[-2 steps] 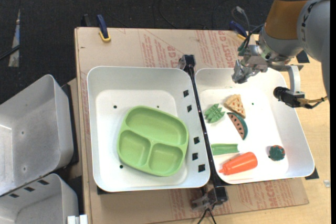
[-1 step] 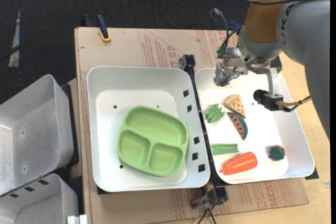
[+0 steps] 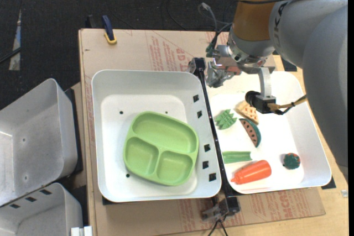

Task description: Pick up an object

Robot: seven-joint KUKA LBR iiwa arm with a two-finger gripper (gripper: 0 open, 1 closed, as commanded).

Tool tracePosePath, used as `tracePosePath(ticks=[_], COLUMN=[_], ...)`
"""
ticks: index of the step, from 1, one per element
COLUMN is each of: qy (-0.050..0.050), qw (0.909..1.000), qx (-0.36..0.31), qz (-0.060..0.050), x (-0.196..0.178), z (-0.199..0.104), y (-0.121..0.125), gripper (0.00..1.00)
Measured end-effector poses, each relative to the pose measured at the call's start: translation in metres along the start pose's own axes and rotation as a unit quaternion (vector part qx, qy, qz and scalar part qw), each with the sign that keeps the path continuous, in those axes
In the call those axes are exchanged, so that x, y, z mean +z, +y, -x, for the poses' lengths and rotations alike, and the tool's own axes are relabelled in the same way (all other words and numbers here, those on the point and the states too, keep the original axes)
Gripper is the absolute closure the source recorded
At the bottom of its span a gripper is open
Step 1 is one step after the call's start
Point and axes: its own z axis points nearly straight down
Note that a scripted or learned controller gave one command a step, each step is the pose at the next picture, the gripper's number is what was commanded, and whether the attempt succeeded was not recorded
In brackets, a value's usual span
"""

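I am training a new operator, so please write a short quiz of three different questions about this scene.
1. True or false: the green divided plate lies in the left bin.
2. Which toy lies closest to the front edge of the right bin? A) orange carrot B) watermelon slice C) leafy green piece
3. Fill in: the gripper is above the right bin's ____ corner.

Key: 1 true; 2 A; 3 back left.

Green three-compartment plate (image 3: 161,148) in left bin (image 3: 105,91); blue-and-yellow clamp (image 3: 109,30) on cardboard (image 3: 149,47).
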Motion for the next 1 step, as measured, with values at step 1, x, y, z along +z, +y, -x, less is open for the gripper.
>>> tracePosePath(ticks=[1], qy=[0.0], qw=[1.0], qx=[0.0], qz=[0.0], x=[-0.019], z=[-0.0543], y=[-0.0122], gripper=[1.0])
